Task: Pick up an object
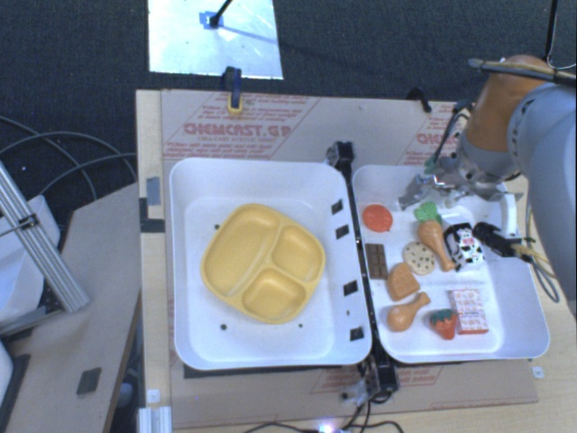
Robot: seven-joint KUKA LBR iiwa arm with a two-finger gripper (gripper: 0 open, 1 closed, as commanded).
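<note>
A small red-and-white carton (468,311) with unreadable print lies at the right bin's (527,341) five o'clock, beside a strawberry-like toy (443,324) and a tan plastic drumstick (407,312). Toward twelve sit a speckled cookie (418,258), a chocolate bar (376,261) and a red disc (378,217). The tool (431,186) hovers at the bin's twelve o'clock; how wide it stands cannot be told. The board (270,124) on the bench reads "CHEMCAST". The left bin (189,197) holds a yellow three-compartment plate (262,262).

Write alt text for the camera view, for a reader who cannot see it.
A grey robot arm reaches from the right over the right white bin, which holds small toy foods. The left white bin holds a yellow divided plate.
</note>
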